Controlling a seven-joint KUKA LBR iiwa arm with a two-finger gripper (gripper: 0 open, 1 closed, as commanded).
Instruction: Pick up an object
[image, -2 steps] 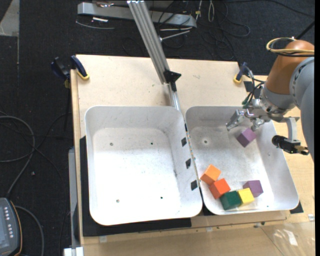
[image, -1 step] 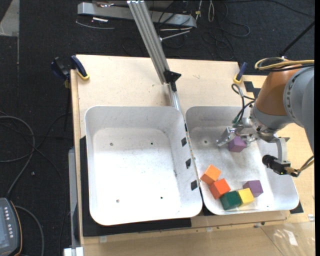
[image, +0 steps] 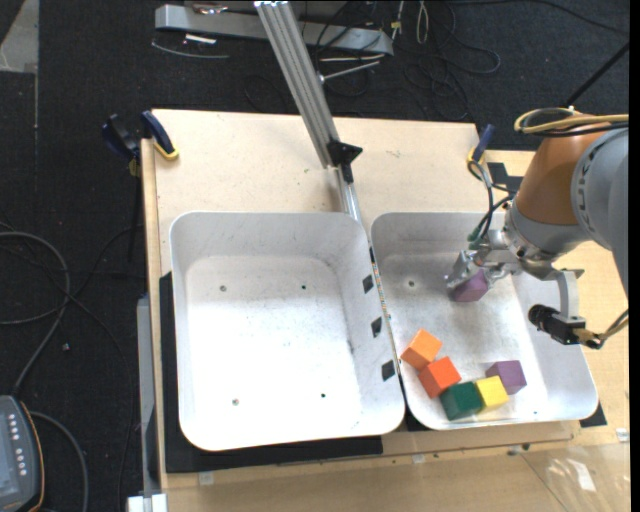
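On the wooden bench (image: 250, 160) two shallow white bins are seen side by side. No object is seen in the left bin (image: 265, 320), while the right bin (image: 425, 245) carries all the objects. Over the upper part of the right bin the grey arm (image: 570, 195) is reached in from the right, and its gripper (image: 472, 270) is lowered close to the floor of the bin.

Directly under the gripper, touching it or almost touching it, a small purple piece (image: 468, 288) is seen. It lies just below and slightly toward the front of the fingertips, so the coming move is judged to be a short descent and a closing. Its long axis cannot be told. How wide the fingers stand cannot be told either, and no grasp can be confirmed.

Well apart, near the front edge, a cluster of blocks is laid: two orange blocks (image: 430, 362), a green block (image: 461, 400), a yellow block (image: 491, 391) and a purple block (image: 509, 375).
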